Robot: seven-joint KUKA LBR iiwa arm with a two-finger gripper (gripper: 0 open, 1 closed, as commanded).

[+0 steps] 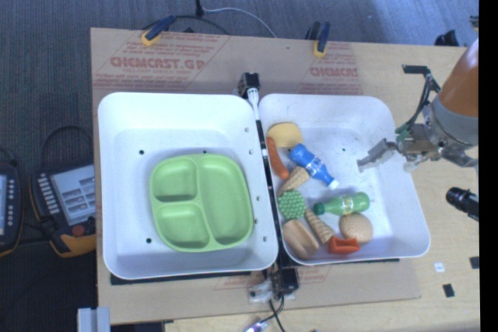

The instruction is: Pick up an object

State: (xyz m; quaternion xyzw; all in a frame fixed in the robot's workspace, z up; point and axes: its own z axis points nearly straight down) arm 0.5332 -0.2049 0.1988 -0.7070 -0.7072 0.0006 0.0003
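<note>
The right bin [389, 117] holds a pile of toy food along its left and front sides. In it are a blue bottle [313, 165], a green bottle [342, 204], a yellow piece [284, 134], an orange carrot [276, 158], a green round piece [292, 204], a bread roll [299, 238], a tan round piece [356, 227] and a red piece [343, 246]. My gripper [375, 156] hangs over the right half of this bin, to the right of the blue bottle and above the green bottle in the picture. Nothing shows in its grasp.
The left bin [117, 167] holds a green divided plate [202, 200]. A black clip [249, 83] sits at the back where the bins meet. Yellow-blue clamps [159, 29] [319, 43] hold the board's far edge. Cables run off the bench's near and far sides.
</note>
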